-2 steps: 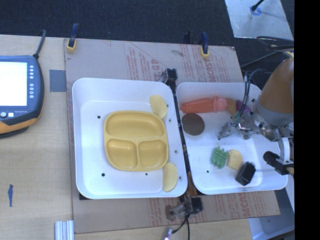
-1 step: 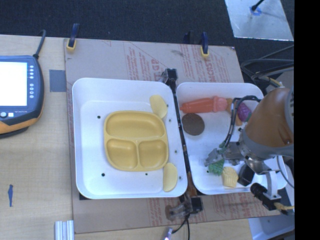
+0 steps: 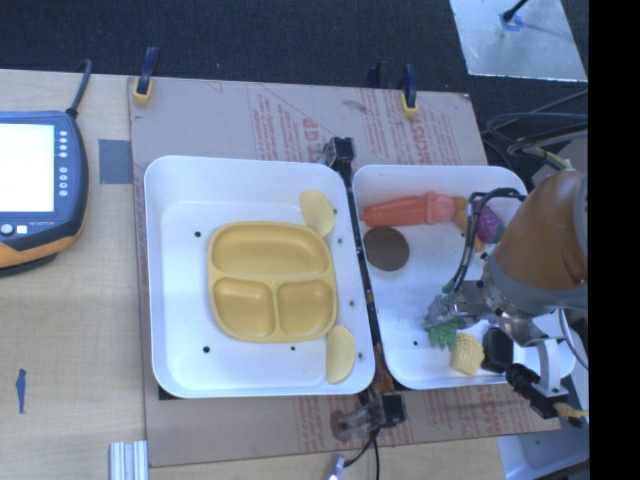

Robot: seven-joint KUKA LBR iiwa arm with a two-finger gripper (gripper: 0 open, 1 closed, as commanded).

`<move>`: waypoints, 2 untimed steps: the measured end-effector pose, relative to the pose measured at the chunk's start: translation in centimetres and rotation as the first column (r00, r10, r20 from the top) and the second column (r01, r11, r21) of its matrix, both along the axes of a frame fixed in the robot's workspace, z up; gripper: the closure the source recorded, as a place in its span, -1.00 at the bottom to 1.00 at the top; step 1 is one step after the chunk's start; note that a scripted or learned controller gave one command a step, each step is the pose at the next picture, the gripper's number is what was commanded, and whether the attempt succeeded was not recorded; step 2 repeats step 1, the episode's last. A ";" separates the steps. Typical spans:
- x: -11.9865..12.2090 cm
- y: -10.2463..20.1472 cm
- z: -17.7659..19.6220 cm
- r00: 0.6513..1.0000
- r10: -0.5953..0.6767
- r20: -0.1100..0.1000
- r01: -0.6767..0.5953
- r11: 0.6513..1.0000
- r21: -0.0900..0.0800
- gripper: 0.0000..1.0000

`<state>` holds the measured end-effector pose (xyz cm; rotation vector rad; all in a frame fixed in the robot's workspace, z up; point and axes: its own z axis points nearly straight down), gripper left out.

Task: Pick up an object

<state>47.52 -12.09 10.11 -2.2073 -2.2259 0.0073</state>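
At the lower right of the frame the gripper [image 3: 447, 315] is hanging low inside the right bin [image 3: 400, 363], its metal tip sitting right over a green leafy toy [image 3: 442, 336]; whether the pincer is released or clenched cannot be told from this angle, and nothing is showing between its tips. Just right of the green piece a yellow corn cob [image 3: 467, 353] is lying against the bin's lower edge, touching or nearly touching the green toy. Above the tool, the arm [image 3: 545, 233] with its orange band is covering the right side of that bin. Further up, a brown round piece [image 3: 386, 249] is resting near the bin's left wall, and beyond it an orange-red carrot-like toy [image 3: 405, 211] is lying across the upper part, with a purple item [image 3: 488, 225] showing beside the arm. In the left bin [image 3: 170, 268] a yellow divided plate [image 3: 272, 278] is sitting in the middle, with one pale yellow piece [image 3: 340, 353] lying at its lower right and another pale yellow piece [image 3: 317, 211] at its upper right. At the far left edge of the frame a handheld control pendant [image 3: 35, 183] is lying on the wooden bench [image 3: 70, 368]
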 end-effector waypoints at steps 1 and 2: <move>4.1 7.9 9.1 1.000 -0.003 0.005 0.003 1.000 0.000 1.00; 4.1 7.9 9.1 1.000 -0.003 0.005 0.003 1.000 0.000 1.00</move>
